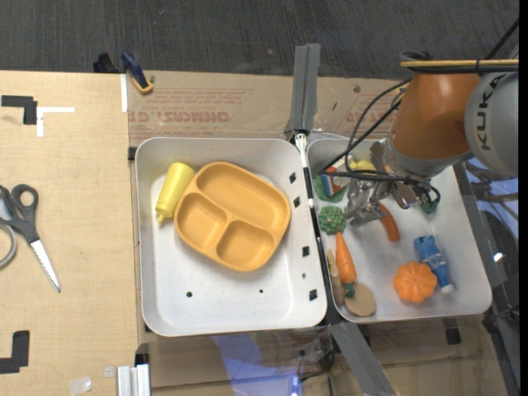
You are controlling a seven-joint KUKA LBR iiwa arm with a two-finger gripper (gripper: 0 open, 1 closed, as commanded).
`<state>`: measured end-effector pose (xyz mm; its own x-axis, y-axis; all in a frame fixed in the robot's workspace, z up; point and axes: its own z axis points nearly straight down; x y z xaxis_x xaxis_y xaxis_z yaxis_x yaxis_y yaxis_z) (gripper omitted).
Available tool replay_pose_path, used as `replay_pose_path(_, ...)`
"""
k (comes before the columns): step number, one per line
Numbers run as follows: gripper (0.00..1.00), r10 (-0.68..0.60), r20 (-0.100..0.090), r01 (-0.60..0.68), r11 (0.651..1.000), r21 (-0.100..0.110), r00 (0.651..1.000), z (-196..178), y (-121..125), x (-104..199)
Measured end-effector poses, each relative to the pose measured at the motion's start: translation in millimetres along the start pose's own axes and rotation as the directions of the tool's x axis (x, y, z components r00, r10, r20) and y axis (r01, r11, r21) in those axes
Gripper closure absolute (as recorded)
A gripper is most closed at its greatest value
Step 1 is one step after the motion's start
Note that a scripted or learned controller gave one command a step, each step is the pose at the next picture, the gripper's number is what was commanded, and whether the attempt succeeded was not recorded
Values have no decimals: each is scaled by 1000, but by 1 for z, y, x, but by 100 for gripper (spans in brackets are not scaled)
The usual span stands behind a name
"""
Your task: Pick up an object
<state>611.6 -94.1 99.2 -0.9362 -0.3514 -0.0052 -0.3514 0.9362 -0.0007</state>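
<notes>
Pincer hangs in the right bin, right of frame centre, but whether it is spread or pressed together I cannot tell. Just below it a carrot lies near-vertical, tip toward the lower edge, beside a green broccoli; an orange pumpkin sits lower right.

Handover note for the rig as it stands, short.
Gripper: low in the right bin, over its upper left part; nothing seen between its fingers.
Right bin: broccoli, carrot, pumpkin, blue bottle, an orange piece beside the gripper.
Left bin: divided tray, yellow bottle against it.
Done: arm is down in the right bin.
Left: grasp an object and lift it.
</notes>
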Motion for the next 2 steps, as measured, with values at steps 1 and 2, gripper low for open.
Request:
replay_pose_path(1,100,-261,-1,261,965,0,965,-71,-13,43)
replay_pose_path(2,0,-261,0,261,965,0,965,-71,-13,43)
